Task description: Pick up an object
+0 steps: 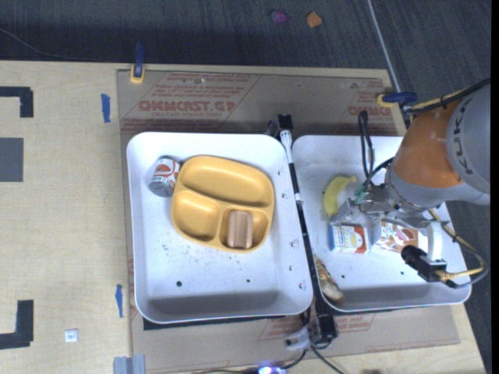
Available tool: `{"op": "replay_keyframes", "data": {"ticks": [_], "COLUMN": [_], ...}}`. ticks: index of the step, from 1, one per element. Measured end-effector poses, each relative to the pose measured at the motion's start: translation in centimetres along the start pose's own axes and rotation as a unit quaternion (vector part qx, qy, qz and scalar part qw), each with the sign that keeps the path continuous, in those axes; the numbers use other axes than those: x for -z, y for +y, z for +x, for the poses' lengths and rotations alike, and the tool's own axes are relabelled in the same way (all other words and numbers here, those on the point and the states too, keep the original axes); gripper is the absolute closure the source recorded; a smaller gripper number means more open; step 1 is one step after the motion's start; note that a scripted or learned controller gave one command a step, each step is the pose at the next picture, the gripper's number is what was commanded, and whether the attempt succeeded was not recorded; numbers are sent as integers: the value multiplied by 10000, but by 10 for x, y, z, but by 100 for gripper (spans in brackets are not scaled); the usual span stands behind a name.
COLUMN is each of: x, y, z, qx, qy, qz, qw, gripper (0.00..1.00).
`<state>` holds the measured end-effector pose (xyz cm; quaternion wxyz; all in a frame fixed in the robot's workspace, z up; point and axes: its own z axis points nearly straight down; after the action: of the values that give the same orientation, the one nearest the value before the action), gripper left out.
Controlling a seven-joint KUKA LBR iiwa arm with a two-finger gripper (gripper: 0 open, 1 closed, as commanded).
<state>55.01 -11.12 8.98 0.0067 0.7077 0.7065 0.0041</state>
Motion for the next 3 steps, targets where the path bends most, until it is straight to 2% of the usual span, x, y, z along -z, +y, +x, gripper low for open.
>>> {"op": "replay_keyframes", "data": {"ticks": [1,2,3], "x": [11,11,21], "y": [2,1,2], "z": [-1,-1,-1], "qx": [-7,-6,-10], "qy": [-16,-16,-21], "qz": [-28,-26,-40], "qw": [10000,10000,10000], "gripper": [100,0,100]}}
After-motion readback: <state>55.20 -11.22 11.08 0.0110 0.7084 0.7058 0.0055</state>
